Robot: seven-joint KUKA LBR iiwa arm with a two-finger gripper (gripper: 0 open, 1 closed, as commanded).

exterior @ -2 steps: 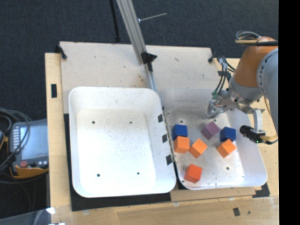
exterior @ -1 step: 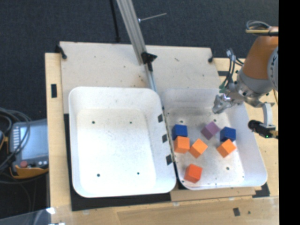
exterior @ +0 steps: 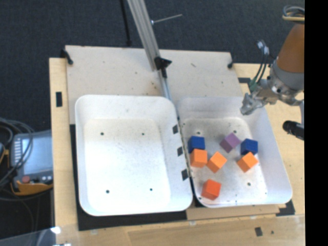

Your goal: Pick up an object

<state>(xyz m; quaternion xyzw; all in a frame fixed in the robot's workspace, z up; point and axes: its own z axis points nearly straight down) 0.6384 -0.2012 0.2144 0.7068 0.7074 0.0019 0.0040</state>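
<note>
Gripper (exterior: 249,105) above right bin's (exterior: 277,181) far rim, jaw state indiscernible; coloured blocks (exterior: 218,161) clustered below.

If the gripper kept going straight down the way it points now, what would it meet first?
Probably bare bin floor or wall: the gripper hangs over the right bin's back corner, and the nearest blocks, purple and blue, lie nearer the camera. Height is unclear.

Four orange cubes (exterior: 199,158), two blue (exterior: 196,143), one purple (exterior: 230,142)
</note>
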